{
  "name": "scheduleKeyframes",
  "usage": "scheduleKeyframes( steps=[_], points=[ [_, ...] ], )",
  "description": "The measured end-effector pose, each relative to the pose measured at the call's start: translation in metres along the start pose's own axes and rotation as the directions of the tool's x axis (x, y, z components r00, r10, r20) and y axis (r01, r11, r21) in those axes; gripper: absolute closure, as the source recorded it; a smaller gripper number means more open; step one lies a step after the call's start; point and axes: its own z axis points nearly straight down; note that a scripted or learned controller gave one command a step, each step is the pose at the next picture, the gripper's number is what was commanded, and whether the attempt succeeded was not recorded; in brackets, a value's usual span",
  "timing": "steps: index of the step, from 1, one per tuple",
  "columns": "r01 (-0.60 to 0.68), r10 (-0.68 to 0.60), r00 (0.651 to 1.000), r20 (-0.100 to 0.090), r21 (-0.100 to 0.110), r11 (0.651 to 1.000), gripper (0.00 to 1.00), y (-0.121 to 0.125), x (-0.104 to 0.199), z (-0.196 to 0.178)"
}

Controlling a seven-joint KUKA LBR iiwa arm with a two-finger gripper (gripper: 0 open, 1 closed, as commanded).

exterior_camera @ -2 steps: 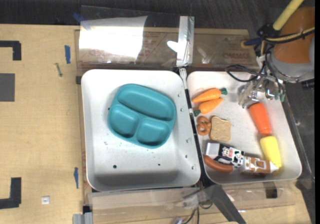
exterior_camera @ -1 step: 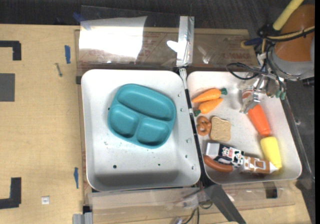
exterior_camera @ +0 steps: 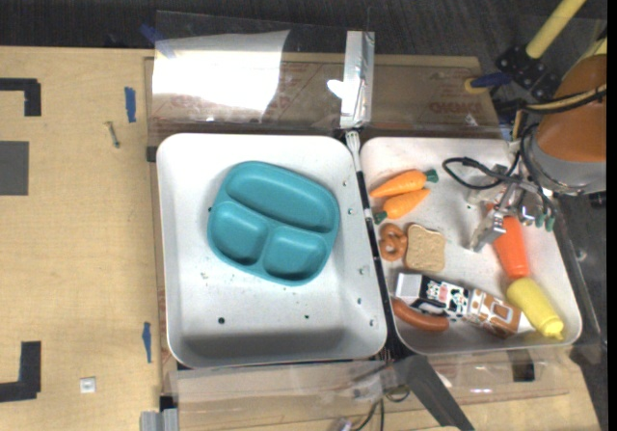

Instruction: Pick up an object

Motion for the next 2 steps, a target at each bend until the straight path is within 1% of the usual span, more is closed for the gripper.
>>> scheduleKeyframes(
  steps=[1, 2],
  points=[
    [0.048, -0.048, 0.999, 0.001, -0.001, 0.999, 0.0, -0.029, 0.057, -0.001],
    [-0.008, 0.008, 1.0, 0.025, -0.002, 1.0, 0.0, -0.045, 0.106, -0.006]
  ],
)
